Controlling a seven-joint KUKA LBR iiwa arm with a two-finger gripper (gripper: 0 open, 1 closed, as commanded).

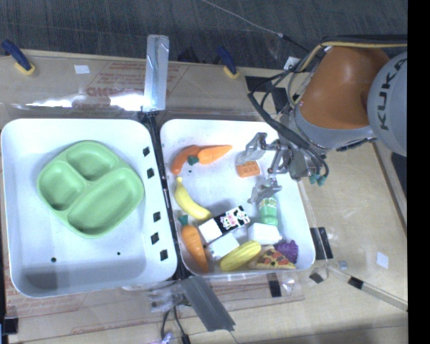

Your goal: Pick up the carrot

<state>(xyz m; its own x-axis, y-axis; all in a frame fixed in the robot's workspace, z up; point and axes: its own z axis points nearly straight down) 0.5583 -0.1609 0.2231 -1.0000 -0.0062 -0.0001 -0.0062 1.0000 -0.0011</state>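
Note:
The carrot [213, 153] is orange with a green top. It lies on its side in the back left part of the right bin [301, 192], with its tip pointing right. My gripper [261, 168] hangs over the bin's right half, to the right of the carrot and apart from it. Its two fingers are spread, so it is open. A small orange block [248, 168] lies just left of the gap between the fingers, and nothing is gripped.
The right bin also holds a banana [190, 201], a second orange vegetable [193, 242], a cow-patterned carton [227, 222], yellow corn [240, 255], a green bottle [269, 210] and purple grapes [288, 249]. A green divided plate [91, 186] sits in the left bin [21, 264].

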